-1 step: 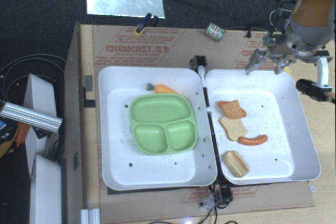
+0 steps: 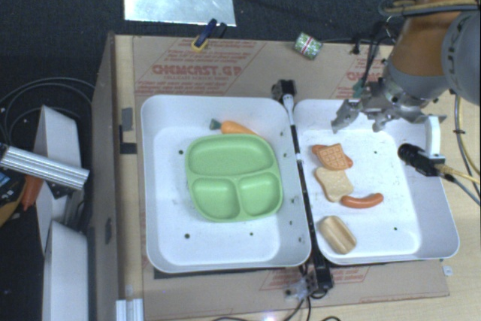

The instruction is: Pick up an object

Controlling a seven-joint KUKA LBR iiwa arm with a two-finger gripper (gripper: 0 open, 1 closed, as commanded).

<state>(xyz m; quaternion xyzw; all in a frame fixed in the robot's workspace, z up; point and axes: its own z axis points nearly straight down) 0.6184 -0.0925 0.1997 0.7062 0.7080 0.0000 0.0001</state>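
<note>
Tan bread roll [image 2: 337, 234] lies nearest in the right bin [image 2: 432, 233], then a sausage [image 2: 361, 200], toast slice [image 2: 334, 183] and waffle [image 2: 332, 156], loose and apart, each open to a grab. Beyond them the claw [image 2: 364, 116] hangs splayed and empty above the bin's far edge, likely poised to descend

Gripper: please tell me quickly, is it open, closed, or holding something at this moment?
Gripper: open, fingers spread, holding nothing; it hangs over the back of the right bin, above the waffle piece.
</note>
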